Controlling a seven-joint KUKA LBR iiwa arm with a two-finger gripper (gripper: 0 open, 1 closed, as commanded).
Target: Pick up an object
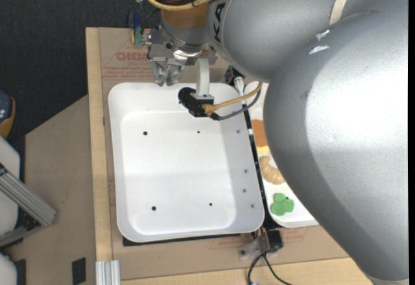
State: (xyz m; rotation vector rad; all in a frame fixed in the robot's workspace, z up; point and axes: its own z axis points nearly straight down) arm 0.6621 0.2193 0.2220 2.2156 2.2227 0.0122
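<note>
At the near end of the counter, the right-hand shallow white plastic bin (pixel 285 217) holds a small green leafy-looking toy (pixel 281 204) and, just behind it, a tan rounded piece (pixel 270 170), both untouched and half hidden under the arm. The left-hand white bin (pixel 130 167) lies between them and the gripper. Over that bin's far edge hangs the grey metal gripper (pixel 185 83); whether it is open or closed I cannot tell, and nothing shows in it, so the pick seems undone.
</note>
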